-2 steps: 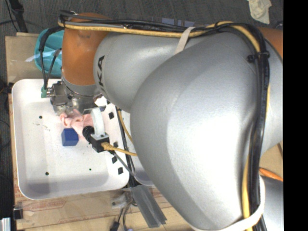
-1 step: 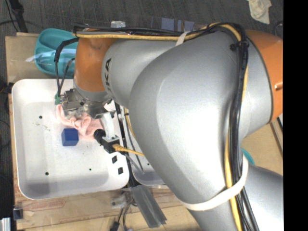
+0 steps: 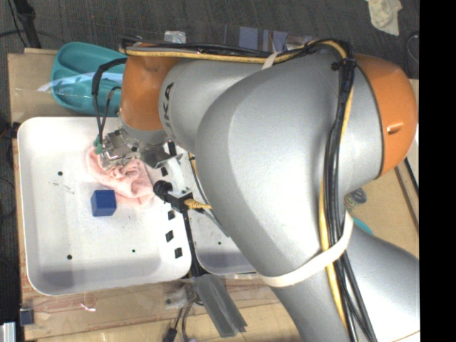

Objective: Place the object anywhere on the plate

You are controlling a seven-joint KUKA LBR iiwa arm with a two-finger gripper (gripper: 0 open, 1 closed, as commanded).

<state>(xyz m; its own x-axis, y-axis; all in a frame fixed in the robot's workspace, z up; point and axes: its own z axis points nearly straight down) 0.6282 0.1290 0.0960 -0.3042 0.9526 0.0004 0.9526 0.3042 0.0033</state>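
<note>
Camera view: claw, state untellable, sits on pink cloth; blue cube just below it.

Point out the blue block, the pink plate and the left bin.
blue block [image 3: 103,202], camera view, top face.
pink plate [image 3: 135,184], camera view, visible part beside the wrist.
left bin [image 3: 78,266], camera view, bare floor.

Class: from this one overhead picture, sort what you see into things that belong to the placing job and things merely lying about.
Belongs to the job:
- blue block, possibly the object to place
- pink plate, partly under the arm
- end effector, over the plate

Lying about:
- teal container behind the left bin
- crumpled cloth on the floor
</note>
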